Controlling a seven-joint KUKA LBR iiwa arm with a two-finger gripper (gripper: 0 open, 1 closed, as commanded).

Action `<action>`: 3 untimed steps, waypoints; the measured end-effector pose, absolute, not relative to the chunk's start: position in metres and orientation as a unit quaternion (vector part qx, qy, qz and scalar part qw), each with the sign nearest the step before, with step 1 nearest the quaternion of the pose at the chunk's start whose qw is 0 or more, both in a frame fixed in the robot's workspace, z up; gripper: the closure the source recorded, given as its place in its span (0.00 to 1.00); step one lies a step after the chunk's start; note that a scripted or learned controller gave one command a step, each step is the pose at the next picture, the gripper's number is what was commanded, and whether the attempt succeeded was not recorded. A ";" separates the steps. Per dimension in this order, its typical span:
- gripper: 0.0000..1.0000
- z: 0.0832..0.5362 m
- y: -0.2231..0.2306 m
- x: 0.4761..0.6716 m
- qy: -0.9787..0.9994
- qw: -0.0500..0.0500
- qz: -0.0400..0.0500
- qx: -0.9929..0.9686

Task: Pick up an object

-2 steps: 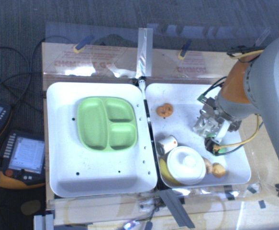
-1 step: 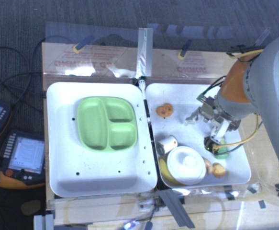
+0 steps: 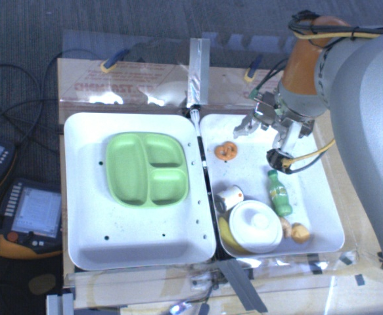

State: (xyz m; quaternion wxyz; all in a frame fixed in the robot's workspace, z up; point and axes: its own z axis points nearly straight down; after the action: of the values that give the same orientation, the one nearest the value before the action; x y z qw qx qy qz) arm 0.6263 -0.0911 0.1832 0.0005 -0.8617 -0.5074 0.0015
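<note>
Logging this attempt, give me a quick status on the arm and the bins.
Gripper over right bin's far end, nothing between its fingers. Orange pretzel-like piece nearest, just left of it. Green bottle, white lidded bowl nearer the camera. Green tray in left bin.

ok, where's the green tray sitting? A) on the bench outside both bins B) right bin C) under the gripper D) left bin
D: the green tray lies flat in the left bin, apart from the gripper over the right bin.

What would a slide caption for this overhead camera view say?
Robot hand poised over the right bin of toys; green plate in the left bin.
</note>
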 end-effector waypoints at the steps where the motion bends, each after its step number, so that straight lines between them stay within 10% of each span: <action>1: 0.00 0.258 -0.114 0.668 -0.561 0.000 0.001 -0.828; 3: 0.00 0.211 -0.194 0.666 -0.172 -0.001 0.003 -0.985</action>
State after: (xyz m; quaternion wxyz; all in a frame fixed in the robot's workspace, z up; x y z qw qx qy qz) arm 0.6662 -0.1943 0.2108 -0.0007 -0.9851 -0.1717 0.0030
